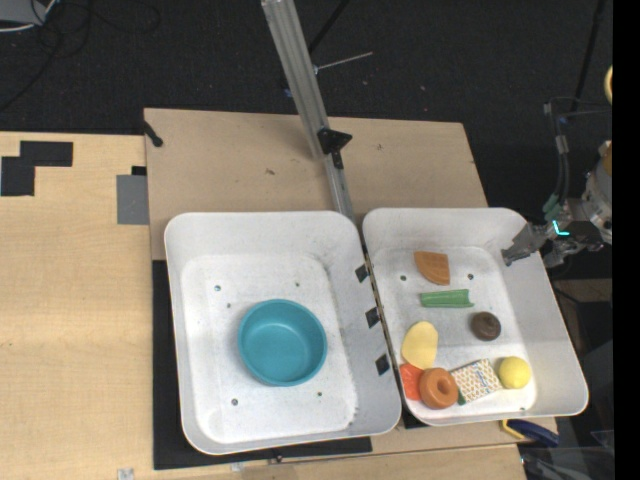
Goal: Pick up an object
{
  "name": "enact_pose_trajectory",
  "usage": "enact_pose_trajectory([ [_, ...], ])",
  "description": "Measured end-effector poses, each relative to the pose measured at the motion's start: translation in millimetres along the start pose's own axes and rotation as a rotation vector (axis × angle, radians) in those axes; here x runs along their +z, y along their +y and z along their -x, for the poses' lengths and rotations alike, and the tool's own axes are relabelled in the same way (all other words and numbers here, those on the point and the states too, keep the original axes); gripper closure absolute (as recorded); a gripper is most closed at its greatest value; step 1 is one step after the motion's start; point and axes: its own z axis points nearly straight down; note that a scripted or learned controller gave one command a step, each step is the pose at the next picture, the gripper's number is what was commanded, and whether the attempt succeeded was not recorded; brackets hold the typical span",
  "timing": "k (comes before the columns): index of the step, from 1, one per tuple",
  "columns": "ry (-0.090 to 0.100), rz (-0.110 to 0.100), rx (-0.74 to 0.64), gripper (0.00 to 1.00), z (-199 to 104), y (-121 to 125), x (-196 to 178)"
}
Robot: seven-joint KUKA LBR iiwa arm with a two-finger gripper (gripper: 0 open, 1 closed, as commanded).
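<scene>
Hand (522, 251) hovering at the right bin's (560, 318) far edge.
Whether it is gaping or closed, I cannot tell; a teal bowl (283, 341) is sitting in the left bin (200, 268).

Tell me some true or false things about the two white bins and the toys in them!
1. The blue bowl sits in the left bin. True.
2. The green stick lies in the same bin as the bowl. False: it lies in the right bin.
3. The gripper holds the yellow ball. False: it is at the right bin's far right rim, apart from the ball.
4. The orange ring is near the right bin's front edge. True.
</scene>
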Motion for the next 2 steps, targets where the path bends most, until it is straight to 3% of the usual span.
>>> enact_pose_trajectory([
  [1, 0.0, 0.0, 0.0, 0.0, 0, 0, 0],
  [2, 0.001, -0.004, 0.0, 0.0, 2, 1, 43],
])
